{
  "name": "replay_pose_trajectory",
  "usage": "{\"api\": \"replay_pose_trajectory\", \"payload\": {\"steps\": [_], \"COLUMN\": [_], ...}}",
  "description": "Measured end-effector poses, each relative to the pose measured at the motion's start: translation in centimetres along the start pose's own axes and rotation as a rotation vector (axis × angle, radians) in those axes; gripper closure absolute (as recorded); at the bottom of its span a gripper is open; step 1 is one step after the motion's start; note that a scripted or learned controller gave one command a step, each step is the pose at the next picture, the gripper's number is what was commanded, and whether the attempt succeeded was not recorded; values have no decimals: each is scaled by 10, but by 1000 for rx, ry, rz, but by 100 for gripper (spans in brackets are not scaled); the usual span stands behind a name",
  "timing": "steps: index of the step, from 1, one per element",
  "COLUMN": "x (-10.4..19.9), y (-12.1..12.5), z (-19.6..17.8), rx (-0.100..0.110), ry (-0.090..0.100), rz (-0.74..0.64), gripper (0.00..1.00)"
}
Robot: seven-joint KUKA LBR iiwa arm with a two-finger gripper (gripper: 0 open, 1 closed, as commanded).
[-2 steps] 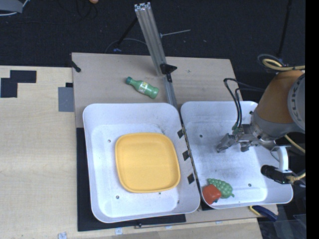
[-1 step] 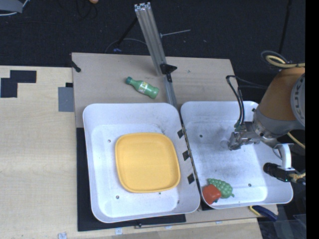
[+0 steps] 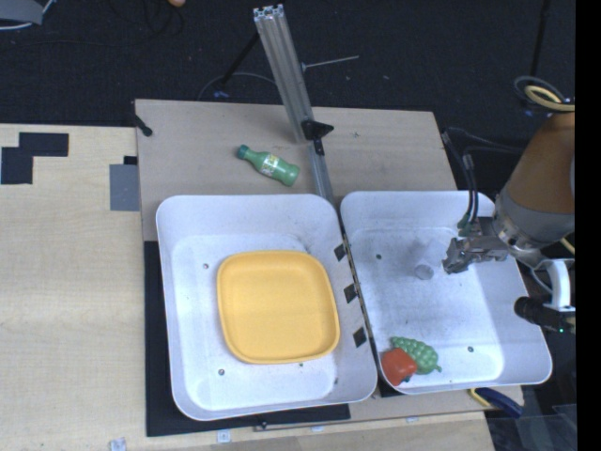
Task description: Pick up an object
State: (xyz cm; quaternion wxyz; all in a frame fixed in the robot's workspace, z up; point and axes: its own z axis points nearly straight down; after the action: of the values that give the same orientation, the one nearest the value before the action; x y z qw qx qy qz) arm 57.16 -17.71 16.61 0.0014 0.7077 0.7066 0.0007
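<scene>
1. Red and green toy vegetable (image 3: 408,360) lies at the right bin's (image 3: 507,360) near-left corner.
2. Yellow plate (image 3: 278,305) fills the left bin (image 3: 178,252).
3. Hand (image 3: 457,259) hovers over the right bin, well apart from the vegetable, grasping nothing; its opening cannot be told.
4. Green bottle (image 3: 269,164) lies on the tabletop (image 3: 376,144).

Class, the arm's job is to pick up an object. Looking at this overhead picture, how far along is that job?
Done: nothing lifted. The yellow plate lies flat in the left bin. The red and green toy lies at the near edge of the right bin. The green bottle lies on the bench behind the bins.
In hand: the tool is over the right bin, apart from the toy.
Left: reaching an object, gripping, lifting.
</scene>
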Motion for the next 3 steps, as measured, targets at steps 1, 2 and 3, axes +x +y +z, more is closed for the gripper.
{"api": "replay_pose_trajectory", "payload": {"steps": [1, 2, 3], "x": [4, 3, 46], "y": [2, 3, -6], "z": [-43, -89, -85], "rx": [0, -1, 3], "ry": [0, 0, 2], "rz": [-1, -1, -4], "gripper": [100, 100, 100]}}
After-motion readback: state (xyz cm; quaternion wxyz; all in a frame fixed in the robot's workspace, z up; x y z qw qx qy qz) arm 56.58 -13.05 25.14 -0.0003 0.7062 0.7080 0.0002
